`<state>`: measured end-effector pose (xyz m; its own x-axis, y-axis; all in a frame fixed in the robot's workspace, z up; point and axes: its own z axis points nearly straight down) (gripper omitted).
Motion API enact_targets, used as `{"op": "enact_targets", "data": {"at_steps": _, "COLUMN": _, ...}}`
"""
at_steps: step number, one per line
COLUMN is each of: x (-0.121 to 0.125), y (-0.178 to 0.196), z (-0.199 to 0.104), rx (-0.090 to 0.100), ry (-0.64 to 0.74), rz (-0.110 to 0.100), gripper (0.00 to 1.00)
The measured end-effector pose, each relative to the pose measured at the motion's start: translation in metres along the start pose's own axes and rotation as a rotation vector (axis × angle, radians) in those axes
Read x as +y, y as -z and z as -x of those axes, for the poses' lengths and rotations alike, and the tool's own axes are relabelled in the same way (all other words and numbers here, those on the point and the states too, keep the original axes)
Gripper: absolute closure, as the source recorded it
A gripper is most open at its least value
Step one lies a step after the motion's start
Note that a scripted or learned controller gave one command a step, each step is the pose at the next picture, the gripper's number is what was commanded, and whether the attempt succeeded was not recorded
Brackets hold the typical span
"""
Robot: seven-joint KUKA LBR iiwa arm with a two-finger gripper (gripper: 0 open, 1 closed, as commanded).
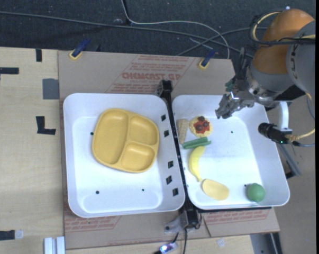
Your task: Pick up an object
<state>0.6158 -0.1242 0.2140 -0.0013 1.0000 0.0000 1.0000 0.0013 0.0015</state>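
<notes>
The right bin (265, 157) holds several toy foods. A round pizza-like piece with red topping (200, 125) lies near the bin's upper left, a beige wedge (182, 129) beside it. Below them lie a green bean pod (196, 143), a yellow banana (196, 162), a pale yellow chip-like piece (215, 189) and a green lime (255, 192). My gripper (225, 110) hangs over the right bin's upper part, just right of the pizza piece and above it. Nothing shows between its dark fingers.
The left bin (80, 142) holds a yellow divided plate (125, 139). A black clip divider (171, 142) runs between the two bins. Cables (164, 23) cross the dark surface behind. The right bin's middle and right side are bare white floor.
</notes>
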Motion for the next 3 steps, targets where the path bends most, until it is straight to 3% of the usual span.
{"op": "enact_targets", "data": {"at_steps": 3, "x": -0.055, "y": 0.012, "z": -0.176, "rx": 0.002, "ry": 0.006, "rz": -0.003, "gripper": 1.00}}
